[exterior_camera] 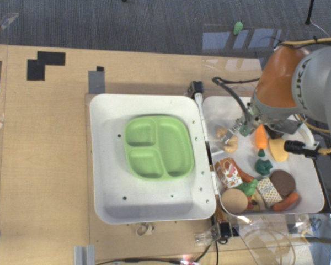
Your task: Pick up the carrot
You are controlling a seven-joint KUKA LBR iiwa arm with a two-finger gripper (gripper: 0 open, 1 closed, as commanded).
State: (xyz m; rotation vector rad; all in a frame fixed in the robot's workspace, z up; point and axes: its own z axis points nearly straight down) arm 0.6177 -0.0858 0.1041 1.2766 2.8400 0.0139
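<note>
1. Where the right bin point(314, 200) holds a scatter of toy food, the carrot point(260, 136) lies in its upper middle part, an orange piece pointing roughly up and down.
2. Just right of the carrot sits a yellow piece point(278, 149), and just below it a small dark green piece point(263, 165).
3. The jaws point(244, 127) hang just left of the carrot, over the bin floor; they are small and partly blurred, so I cannot tell how far apart they stand, and nothing is visibly caught between them.
4. The grey arm point(320, 87) with its orange band point(277, 77) reaches in above the bin's upper right part.
5. Left of the jaws lie two pale tan pieces point(227, 138).
6. Lower in the bin are a small carton point(227, 173), a brown round piece point(282, 182), a tan round piece point(234, 200) and a reddish sausage point(285, 203).
7. The left bin point(107, 203) holds a green divided plate point(157, 147).
8. Both bins rest on the wooden counter point(38, 164).
</note>
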